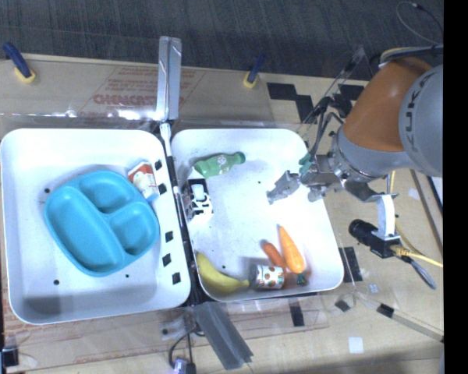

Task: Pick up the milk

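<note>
Camera view has the gripper [296, 185] hovering over the right bin [316, 158], fingers spread, nothing between them. Milk carton [199, 198] sits well to its left, against the bin's left wall, below a green bottle [217, 164].

One fixed camera looks down aslant on both bins [31, 302].

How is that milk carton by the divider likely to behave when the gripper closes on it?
The milk carton looks small and boxy, so it is probably light and may slide rather than roll. It lies against the right bin's left wall, which could block one finger. The gripper hovers well to its right.
</note>
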Robot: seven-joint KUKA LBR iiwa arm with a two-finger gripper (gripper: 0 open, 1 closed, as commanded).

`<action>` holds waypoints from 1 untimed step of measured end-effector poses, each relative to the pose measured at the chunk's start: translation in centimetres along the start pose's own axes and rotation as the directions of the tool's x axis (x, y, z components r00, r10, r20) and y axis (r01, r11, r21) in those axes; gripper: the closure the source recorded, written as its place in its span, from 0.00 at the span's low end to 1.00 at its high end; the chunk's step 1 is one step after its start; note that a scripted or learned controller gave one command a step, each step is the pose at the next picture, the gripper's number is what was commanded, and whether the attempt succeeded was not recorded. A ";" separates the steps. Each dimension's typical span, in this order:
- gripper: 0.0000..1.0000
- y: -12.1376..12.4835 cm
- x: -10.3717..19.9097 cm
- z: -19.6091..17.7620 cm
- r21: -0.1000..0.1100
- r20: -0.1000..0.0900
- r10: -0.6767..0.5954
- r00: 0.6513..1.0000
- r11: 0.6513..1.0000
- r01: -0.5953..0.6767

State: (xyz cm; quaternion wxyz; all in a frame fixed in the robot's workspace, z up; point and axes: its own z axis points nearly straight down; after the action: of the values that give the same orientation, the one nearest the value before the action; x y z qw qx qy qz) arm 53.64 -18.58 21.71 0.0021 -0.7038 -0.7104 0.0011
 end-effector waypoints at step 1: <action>0.00 3.9 8.0 4.2 0.001 0.000 -0.249 0.969 0.969 0.249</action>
State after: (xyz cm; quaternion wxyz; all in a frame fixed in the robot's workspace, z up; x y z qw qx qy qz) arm 57.48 -10.49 17.51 0.0025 -0.6091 -0.7931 0.0012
